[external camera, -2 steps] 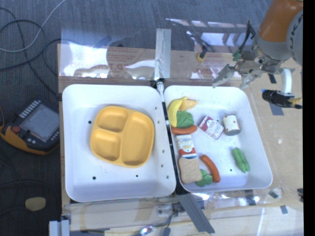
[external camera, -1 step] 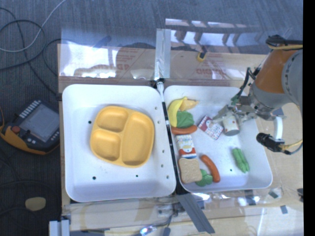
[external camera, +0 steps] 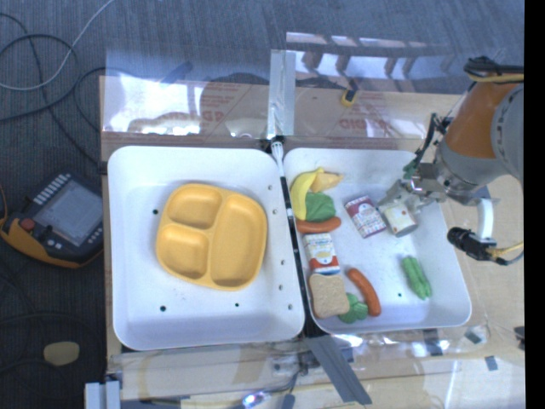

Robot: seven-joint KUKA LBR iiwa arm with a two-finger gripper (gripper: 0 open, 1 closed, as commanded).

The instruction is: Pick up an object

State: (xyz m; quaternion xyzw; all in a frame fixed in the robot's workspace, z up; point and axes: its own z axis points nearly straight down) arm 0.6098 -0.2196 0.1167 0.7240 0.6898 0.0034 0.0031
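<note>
Toy food lies in the right bin (external camera: pixel 451 309): a yellow banana (external camera: pixel 301 191), a green leaf piece (external camera: pixel 320 205), a red sausage (external camera: pixel 318 225), a small bottle (external camera: pixel 322 254), a bread slice (external camera: pixel 328 295), a second red sausage (external camera: pixel 364 289), a red packet (external camera: pixel 364 216), a green pea pod (external camera: pixel 416 277) and a pale block (external camera: pixel 400 221). My gripper (external camera: pixel 402 201) hangs low over the bin's upper right part, right above the pale block and beside the red packet. The wrist hides how it meets the block.
The left bin (external camera: pixel 128 313) holds a yellow divided plate (external camera: pixel 211 233). A clear panel (external camera: pixel 358 83) stands behind both bins. My arm (external camera: pixel 477 135) reaches in over the right bin's far right rim, with a black cable fitting (external camera: pixel 464 241) at that edge.
</note>
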